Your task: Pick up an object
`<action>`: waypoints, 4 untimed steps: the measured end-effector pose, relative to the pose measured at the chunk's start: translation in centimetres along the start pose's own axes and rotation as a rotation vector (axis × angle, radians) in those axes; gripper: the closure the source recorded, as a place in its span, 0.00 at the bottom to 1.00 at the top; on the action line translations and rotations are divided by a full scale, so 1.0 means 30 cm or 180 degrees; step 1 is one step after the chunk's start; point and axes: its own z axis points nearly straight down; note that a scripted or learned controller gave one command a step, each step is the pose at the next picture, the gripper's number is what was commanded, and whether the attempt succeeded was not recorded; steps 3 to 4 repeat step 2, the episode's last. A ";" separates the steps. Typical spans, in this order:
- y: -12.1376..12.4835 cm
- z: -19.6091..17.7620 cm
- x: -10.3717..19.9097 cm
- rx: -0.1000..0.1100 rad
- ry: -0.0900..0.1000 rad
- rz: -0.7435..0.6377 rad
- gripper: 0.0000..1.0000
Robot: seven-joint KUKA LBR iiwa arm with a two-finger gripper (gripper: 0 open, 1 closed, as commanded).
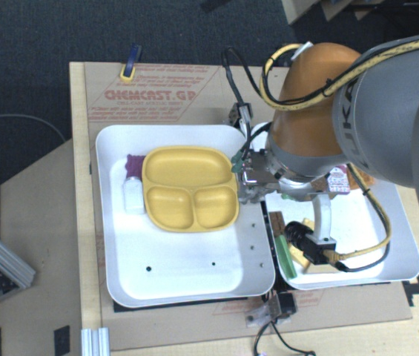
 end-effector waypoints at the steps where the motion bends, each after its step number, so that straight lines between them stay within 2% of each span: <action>1: 0.064 -0.014 -0.013 -0.0014 -0.0005 -0.0002 1.00; 2: 0.001 0.001 0.003 0.0010 -0.0002 0.0003 1.00; 4: 0.001 0.001 0.003 0.0010 -0.0002 0.0003 1.00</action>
